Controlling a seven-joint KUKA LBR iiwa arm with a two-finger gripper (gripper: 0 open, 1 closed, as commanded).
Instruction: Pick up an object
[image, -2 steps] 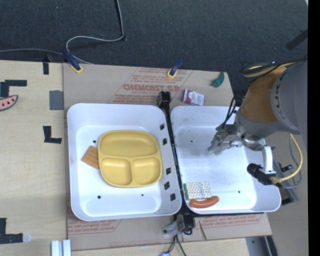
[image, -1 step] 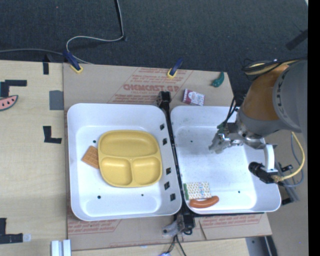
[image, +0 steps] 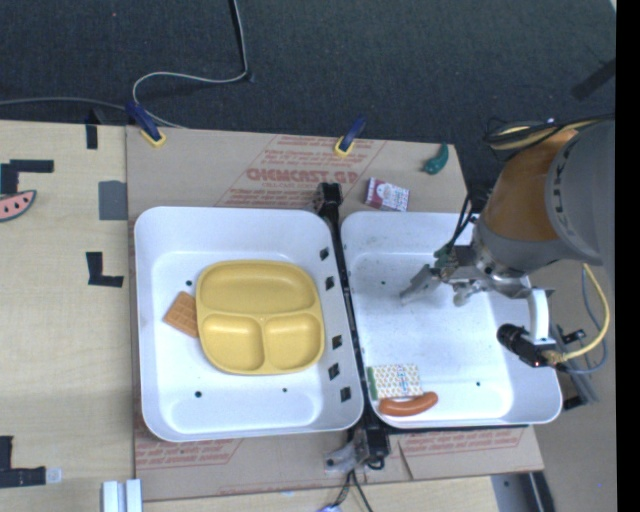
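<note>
The bench (image: 60, 330) was pale wood with black tape marks along its nine o'clock side. A brown cardboard sheet (image: 290, 170) with red print lay flat on it, held at twelve o'clock by two blue-and-yellow clamps (image: 350, 137). Two white bins (image: 160, 400) sat side by side on the cardboard, touching along the middle. A small red-and-white packet (image: 386, 194) lay on the cardboard just beyond the right bin's far rim, and a teal object (image: 436, 158) rested toward one o'clock.
</note>
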